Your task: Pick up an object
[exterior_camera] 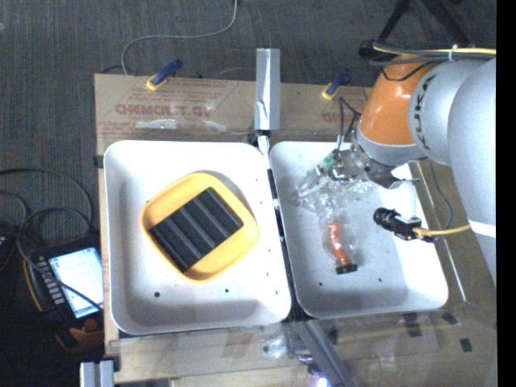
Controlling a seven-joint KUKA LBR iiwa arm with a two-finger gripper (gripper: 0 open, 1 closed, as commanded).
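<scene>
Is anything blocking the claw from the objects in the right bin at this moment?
Nothing visible blocks it. The claw sits low over the clear crumpled plastic at the back of the right bin. The small orange bottle lies apart, nearer the front, with bare bin floor around it.

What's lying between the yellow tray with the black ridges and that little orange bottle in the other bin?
In the camera view, between the yellow tray and the orange bottle lie bare white bin floor and the two bins' adjoining rims.
</scene>
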